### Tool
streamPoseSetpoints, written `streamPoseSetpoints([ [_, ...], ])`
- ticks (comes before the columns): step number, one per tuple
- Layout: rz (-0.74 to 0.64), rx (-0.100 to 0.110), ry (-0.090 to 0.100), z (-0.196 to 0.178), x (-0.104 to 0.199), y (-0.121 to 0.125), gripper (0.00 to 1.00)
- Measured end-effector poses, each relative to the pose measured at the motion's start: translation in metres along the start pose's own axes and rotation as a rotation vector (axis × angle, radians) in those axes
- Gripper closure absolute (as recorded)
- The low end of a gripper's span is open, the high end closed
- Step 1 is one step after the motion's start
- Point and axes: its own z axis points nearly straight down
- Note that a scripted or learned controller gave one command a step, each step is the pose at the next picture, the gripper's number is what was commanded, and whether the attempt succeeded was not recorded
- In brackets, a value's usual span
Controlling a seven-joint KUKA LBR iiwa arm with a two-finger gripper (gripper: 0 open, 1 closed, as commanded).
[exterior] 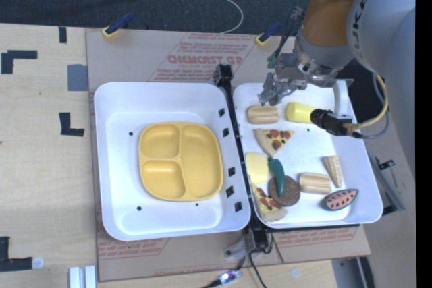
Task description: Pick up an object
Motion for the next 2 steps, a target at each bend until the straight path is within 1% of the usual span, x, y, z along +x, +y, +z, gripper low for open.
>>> streamPoseSetpoints([
  [1, -0.001, 0.001, 0.000, -0.002, 0.059, -0.003, 1.00],
  [2, 0.004, 0.004, -0.002, 0.018, 0.075, -0.010, 1.00],
])
